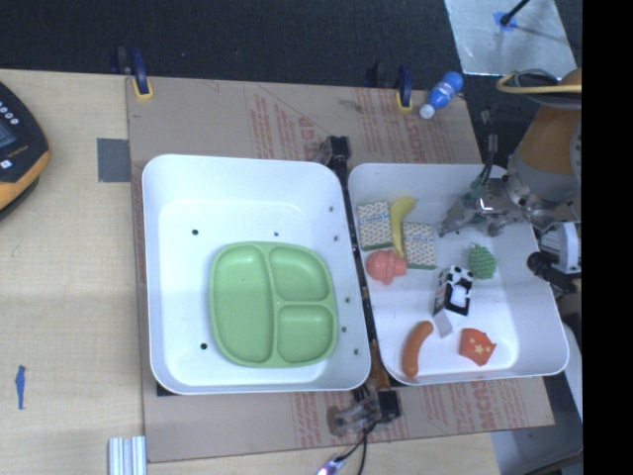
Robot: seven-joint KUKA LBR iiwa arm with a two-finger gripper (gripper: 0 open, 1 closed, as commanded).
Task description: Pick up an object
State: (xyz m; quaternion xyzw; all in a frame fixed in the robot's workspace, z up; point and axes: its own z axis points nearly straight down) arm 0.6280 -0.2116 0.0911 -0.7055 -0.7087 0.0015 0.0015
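The right white bin [534, 359] holds several small toys. There are a yellow banana [401, 220], two waffle-like squares [373, 224] [420, 244], a pink lump [386, 265], a green knobbly ball [482, 260], a black-and-white toy [455, 290], an orange sausage [416, 348] and a red piece with a star [476, 347]. My gripper [476, 217] hangs over the bin's far right part, just above the green ball and right of the banana. Nothing can be seen held in it.
The left white bin [168, 265] holds a green divided plate [273, 303]. A blue-capped bottle [440, 94] lies beyond the bins near the clamps. A yellow and black device [15, 156] sits at the far left of the bench. The arm [549, 146] comes in from the right.
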